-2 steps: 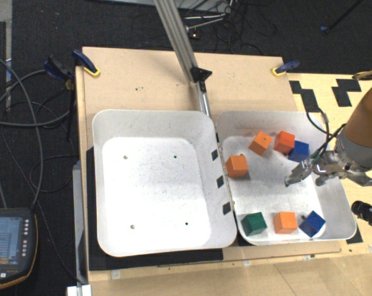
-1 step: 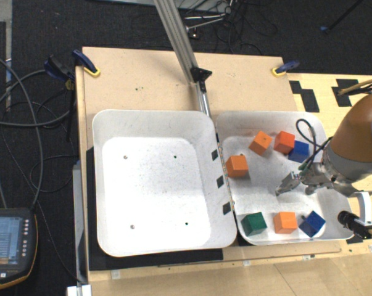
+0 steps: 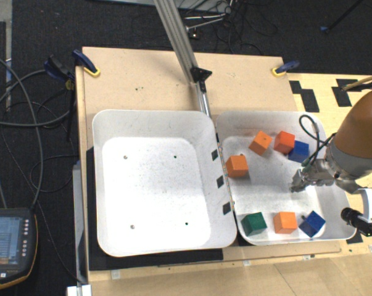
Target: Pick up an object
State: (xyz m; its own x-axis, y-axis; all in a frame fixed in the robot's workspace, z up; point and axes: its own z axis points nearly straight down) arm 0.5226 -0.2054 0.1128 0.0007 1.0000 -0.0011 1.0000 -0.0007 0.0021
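The right bin (image 3: 269, 123) holds several small cubes. Orange cubes lie at the left (image 3: 237, 165), upper middle (image 3: 260, 142) and near the front (image 3: 285, 222). A darker orange cube (image 3: 285, 141) touches a blue cube (image 3: 298, 150) at the back. A green cube (image 3: 254, 223) and another blue cube (image 3: 312, 223) sit by the front wall. My gripper (image 3: 298, 183) hangs low over the bin's right half, over bare floor between the back and front cubes. Nothing shows between its fingers.
The left bin (image 3: 152, 180) lies beside the right one. A metal pole (image 3: 176, 29) slants in from the top to the bins' junction. Clamps (image 3: 84, 62) hold the board's back corners. Cables and a tablet (image 3: 7, 245) lie at the left.
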